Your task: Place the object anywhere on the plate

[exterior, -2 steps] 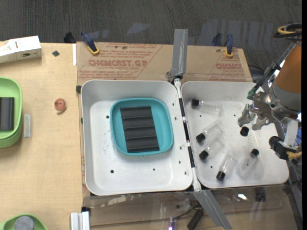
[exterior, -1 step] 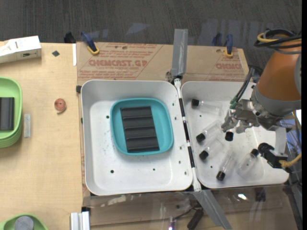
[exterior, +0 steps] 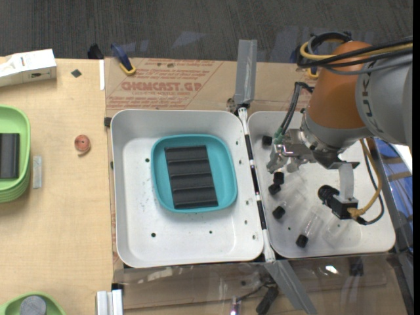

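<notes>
Gripper (exterior: 283, 165) is parked over the right bin (exterior: 387, 241), at 3 o'clock from the teal plate (exterior: 226, 176); finger state can't be told.

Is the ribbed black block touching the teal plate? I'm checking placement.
Touching: the camera view shows the ribbed black block lying flat inside the teal plate, teal rim visible all round.

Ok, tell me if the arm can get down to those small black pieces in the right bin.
Probably yes. The gripper hangs over the right bin, and the small black pieces lie loose and uncovered on its floor.
</notes>
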Controlling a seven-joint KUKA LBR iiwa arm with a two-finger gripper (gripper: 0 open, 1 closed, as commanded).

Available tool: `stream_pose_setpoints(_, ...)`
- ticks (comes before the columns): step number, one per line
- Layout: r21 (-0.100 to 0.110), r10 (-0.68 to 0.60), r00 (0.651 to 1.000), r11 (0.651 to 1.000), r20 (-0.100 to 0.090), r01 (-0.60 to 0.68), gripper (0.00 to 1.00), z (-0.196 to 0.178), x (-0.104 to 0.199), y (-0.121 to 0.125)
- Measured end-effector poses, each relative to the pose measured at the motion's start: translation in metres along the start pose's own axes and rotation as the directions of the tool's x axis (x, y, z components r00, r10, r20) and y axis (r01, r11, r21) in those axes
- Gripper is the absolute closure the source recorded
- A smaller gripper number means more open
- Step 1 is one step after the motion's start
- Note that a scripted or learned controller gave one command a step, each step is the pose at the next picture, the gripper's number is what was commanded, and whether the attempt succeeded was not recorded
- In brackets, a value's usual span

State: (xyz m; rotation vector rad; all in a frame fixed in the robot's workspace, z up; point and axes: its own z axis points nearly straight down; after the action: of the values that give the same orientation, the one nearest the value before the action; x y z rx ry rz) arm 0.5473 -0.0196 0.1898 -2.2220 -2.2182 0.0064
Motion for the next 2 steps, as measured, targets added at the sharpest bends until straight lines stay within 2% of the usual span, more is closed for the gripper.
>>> stream_pose_setpoints(1,0.0,0.001,1.0,1.0,0.0,-0.001,0.0,0.0,0.0,0.0)
stream_pose_setpoints(2,-0.002,-0.037,0.999,0.999,0.0,0.037,0.0,-0.011,-0.054,0.007)
